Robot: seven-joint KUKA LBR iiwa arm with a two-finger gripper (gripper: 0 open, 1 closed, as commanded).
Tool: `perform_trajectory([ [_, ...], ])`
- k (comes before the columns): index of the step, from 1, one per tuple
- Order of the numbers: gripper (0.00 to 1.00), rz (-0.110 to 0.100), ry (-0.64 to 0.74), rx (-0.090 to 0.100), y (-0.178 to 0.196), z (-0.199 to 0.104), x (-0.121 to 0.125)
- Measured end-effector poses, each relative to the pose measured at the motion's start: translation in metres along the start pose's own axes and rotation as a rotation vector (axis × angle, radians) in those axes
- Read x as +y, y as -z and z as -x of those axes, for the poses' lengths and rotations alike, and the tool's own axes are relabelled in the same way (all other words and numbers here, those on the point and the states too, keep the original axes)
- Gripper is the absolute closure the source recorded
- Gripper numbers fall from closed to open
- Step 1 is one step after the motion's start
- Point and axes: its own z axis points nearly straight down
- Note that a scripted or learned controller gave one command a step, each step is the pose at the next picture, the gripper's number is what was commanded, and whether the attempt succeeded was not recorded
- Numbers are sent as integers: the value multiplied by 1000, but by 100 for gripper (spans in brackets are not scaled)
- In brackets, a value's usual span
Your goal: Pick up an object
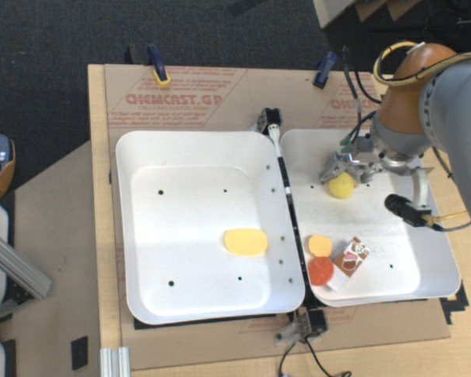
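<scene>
The grey arm [447, 108] with its orange band [412, 85] reaches in from the right over the right bin [424, 277], and its pincer [347, 171] is down in the upper left part of that bin. A small yellow ball [341, 186] lies right at the pincer's tip, its upper part tucked under the metal fingers [334, 167] — the fingers appear to sit on either side of it, yet whether they are clenched on it or merely resting around it cannot be told from this slant.

Lower in the same bin, near its left wall, lies an orange round piece [320, 245], and just below it, touching or nearly so, a red round piece [321, 270]. Just beside these to the right is a small brown-and-white packet [351, 258], tilted. A black piece [404, 208] hangs below the arm's wrist over the right part of the bin, with a yellowish cable [455, 222] trailing off to the right.

The left bin [141, 210] holds one thing — a flat yellow oval [246, 242], lying in the lower right part of its floor, well apart from the pincer. The two bins meet along a dark divider [286, 195] running down the middle.

Both bins rest on a brown cardboard sheet [196, 93] printed with red lettering on the tabletop, held by a blue-and-yellow clamp [158, 67] at the top left and a blue clamp [325, 69] at the top middle.
</scene>
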Motion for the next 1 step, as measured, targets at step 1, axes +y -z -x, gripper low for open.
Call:
perform_trajectory([
  [1,100,-5,-1,1,12,0,-3],
])
